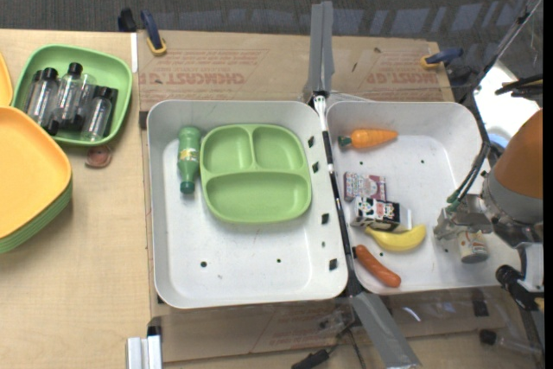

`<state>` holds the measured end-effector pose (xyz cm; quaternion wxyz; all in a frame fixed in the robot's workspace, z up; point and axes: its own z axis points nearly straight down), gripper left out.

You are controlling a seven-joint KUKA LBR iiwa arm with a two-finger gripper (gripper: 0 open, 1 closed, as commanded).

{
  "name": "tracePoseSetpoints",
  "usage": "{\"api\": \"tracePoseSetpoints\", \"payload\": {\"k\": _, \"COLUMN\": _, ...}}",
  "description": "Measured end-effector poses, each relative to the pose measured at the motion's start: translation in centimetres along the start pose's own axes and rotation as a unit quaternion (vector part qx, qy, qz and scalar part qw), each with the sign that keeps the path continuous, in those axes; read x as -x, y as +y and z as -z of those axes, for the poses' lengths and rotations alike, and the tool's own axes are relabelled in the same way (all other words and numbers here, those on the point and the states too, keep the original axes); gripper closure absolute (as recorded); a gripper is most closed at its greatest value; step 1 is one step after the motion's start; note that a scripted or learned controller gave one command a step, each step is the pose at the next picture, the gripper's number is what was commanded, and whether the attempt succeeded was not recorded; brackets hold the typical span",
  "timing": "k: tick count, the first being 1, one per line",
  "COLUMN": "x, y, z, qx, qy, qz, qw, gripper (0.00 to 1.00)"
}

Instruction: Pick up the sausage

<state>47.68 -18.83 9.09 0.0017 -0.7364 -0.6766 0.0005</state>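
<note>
we found the sausage (378, 265) lying at a slant along the near edge of the right bin (432, 134), close to the divider between the bins and just below the banana (398, 237). the gripper (464, 239) hung over the right side of that bin, well apart from the sausage; we could not tell how its jaws stood. a carrot (368, 138) lay near the far edge, and two small cartons (373, 198) sat above the banana. the left bin (173, 255) held a green divided plate (256, 172) with a green bottle (188, 156) beside it.
</note>
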Motion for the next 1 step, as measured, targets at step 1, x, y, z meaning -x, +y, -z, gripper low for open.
{"api": "tracePoseSetpoints", "payload": {"k": 1, "x": 1.76, "y": 0.29, "z": -0.16, "qx": -0.004, "qy": 0.01, "qz": 0.122, "qw": 0.9925, "gripper": 1.0}}
